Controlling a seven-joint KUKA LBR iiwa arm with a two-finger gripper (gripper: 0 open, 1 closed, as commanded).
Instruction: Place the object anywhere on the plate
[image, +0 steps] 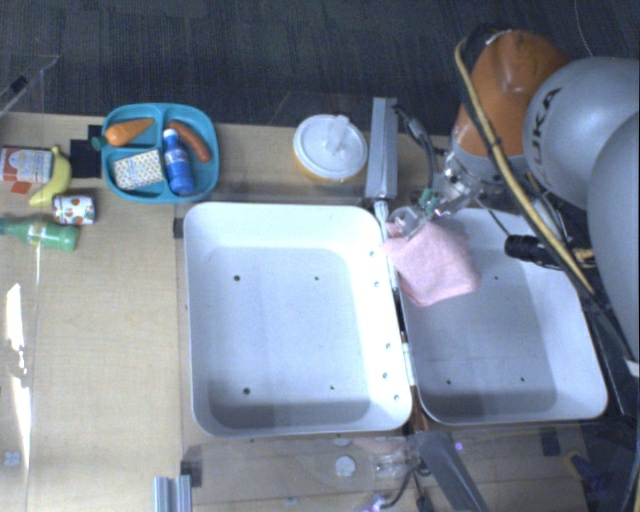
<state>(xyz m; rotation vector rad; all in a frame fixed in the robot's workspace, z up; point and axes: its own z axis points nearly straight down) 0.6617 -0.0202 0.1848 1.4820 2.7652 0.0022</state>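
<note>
The claw is pinching the pink cloth by its corner (it is hanging slack) over the right bin's far-left corner.

The object is a pink cloth, a soft square of terry-like fabric. It hangs just below the gripper, its upper corner pinched between the fingers and the rest drooping down and toward the viewer. The cloth is slightly rumpled, tilted so one corner points up into the jaws. It is over the right bin, at that bin's far left corner.
</note>
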